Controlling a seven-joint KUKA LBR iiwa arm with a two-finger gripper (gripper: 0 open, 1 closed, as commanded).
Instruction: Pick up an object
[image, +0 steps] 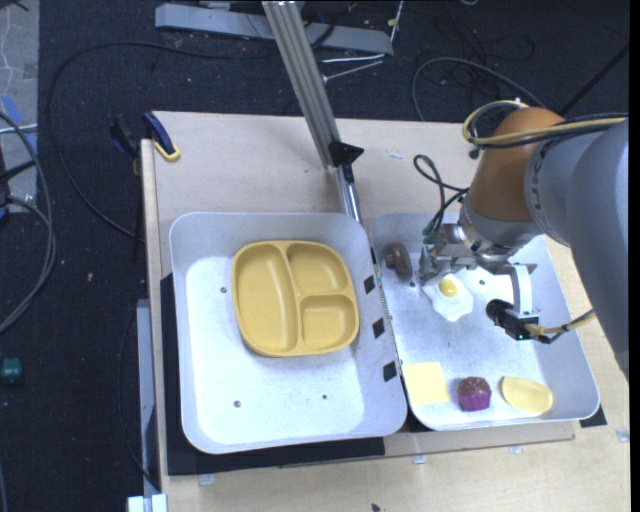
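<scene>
White plastic bins sit side by side; the left bin (200, 400) carries a yellow divided plate (295, 297) near its far edge. In the right bin (575, 380), the gripper (447, 272) hangs over a fried-egg toy (451, 297) near the far edge; its grip state I cannot tell. Nothing looks lifted yet. Along the near edge lie a yellow square (424, 382), a purple piece (473, 393) and a yellow oval (526, 395).

Both white bins (200, 400) are looking like matt, slightly speckled plastic. The yellow divided plate (296, 297) is showing a smooth satin plastic finish. The table (240, 160) is reading as pale, matt wood or board. The arm (560, 170) is wearing smooth grey casing with a glossy orange band (505, 165).
</scene>
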